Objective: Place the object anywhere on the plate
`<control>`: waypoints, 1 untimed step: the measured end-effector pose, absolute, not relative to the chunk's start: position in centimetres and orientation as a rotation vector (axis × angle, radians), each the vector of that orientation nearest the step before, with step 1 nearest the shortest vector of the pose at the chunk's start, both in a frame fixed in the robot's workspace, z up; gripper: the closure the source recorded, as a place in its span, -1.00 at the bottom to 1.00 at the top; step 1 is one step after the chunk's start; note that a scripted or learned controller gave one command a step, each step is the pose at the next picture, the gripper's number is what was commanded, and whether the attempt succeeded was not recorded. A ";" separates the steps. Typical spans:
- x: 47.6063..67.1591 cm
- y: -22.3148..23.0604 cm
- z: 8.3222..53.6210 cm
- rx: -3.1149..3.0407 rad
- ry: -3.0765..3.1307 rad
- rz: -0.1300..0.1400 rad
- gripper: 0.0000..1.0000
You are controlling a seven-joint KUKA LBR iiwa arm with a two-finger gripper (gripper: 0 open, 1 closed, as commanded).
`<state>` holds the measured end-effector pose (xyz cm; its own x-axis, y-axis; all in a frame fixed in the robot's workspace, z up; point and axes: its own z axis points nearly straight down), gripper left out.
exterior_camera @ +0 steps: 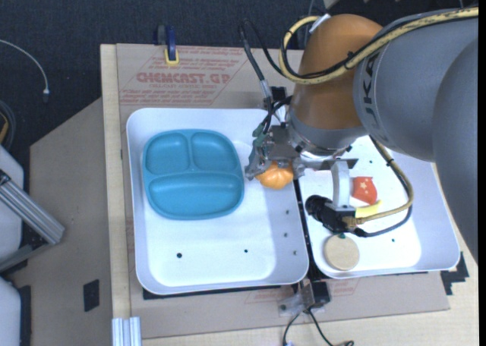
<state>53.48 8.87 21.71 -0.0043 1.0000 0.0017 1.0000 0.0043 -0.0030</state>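
A blue divided plate [194,174] lies in the left white bin [220,261], towards its back. My gripper [266,168] hangs over the right edge of that bin, just right of the plate. It is shut on a small orange rounded object [276,178], which shows at its fingertips above the rim between the two bins. The orange-banded wrist hides the area behind the gripper.
The right bin [425,250] holds a red object [365,189] near its middle and a tan round disc [342,253] at its front left. The arm covers much of that bin's back. Bare white floor lies in front of the plate.
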 end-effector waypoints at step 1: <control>53.5 8.7 21.7 -2.219 -2.221 0.002 -1.00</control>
